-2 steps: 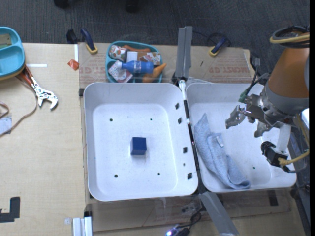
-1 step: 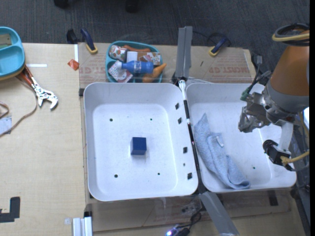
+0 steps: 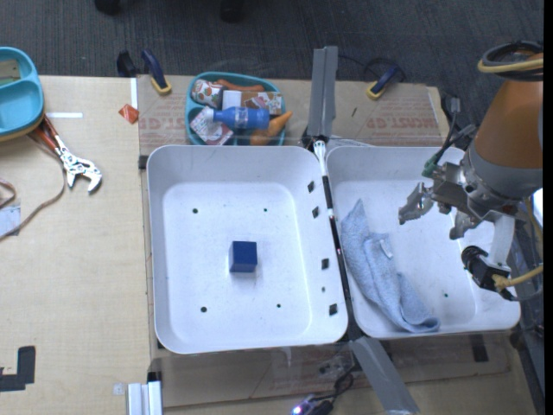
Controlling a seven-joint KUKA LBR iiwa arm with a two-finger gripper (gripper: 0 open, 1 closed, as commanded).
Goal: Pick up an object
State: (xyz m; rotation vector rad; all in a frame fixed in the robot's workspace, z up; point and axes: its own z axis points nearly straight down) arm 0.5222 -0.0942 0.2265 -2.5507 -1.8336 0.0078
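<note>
A small blue cube (image 3: 244,256) rests near the middle of the left bin (image 3: 173,175). A crumpled light blue cloth (image 3: 380,271) lies along the left side of the right bin (image 3: 484,318). My gripper (image 3: 436,214) hovers over the right part of the right bin, to the right of the cloth. Its two fingers are spread apart with nothing between them. The grey and orange arm reaches in from the right edge.
A teal bowl (image 3: 235,111) holding several small items stands behind the left bin. A wrench (image 3: 73,167) and a teal tray (image 3: 17,89) lie on the wooden bench at far left. A metal divider (image 3: 324,93) runs between the bins.
</note>
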